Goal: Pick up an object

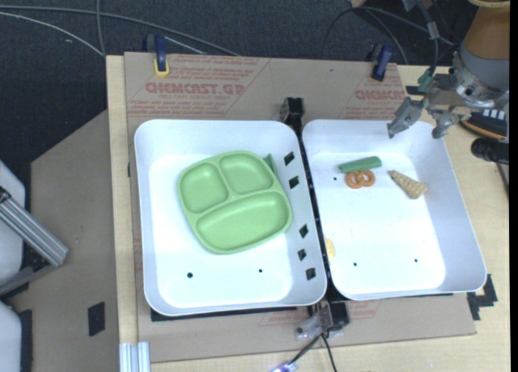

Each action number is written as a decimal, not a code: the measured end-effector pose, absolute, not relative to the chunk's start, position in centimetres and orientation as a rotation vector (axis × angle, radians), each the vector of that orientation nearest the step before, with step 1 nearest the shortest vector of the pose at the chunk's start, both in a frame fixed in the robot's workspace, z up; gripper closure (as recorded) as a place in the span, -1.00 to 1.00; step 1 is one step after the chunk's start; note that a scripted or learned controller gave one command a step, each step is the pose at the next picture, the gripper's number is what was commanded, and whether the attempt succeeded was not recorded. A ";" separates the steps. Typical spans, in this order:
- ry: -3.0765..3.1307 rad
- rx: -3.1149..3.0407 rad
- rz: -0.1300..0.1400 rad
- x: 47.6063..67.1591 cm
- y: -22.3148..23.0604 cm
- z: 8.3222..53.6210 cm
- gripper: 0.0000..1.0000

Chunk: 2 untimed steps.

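In the right bin [405, 265] lie a small green bar [360, 165], an orange pretzel [360, 179] just below it, and a tan cone [407, 184] to their right. My gripper [422, 125] hangs over the bin's far right corner, above and to the right of these objects. Its two fingers are spread apart and nothing is between them. A small yellow piece [329, 248] peeks at the bin's left rim.
The left bin [162, 273] holds a green divided plate [235, 200]. Black clips run along the divider [301, 200] between the bins. Blue clamps [161, 55] hold the board at the back. Cables lie on the dark floor behind.
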<state>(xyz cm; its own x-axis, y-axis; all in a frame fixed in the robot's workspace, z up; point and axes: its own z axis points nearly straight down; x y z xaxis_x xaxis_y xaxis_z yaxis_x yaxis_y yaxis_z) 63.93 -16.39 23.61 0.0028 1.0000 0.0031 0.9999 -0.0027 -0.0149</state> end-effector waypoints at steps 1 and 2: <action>-2.222 -2.220 0.000 64.2 -16.3 24.5 -1.00; -2.218 -2.218 0.004 64.2 -16.7 20.2 -1.00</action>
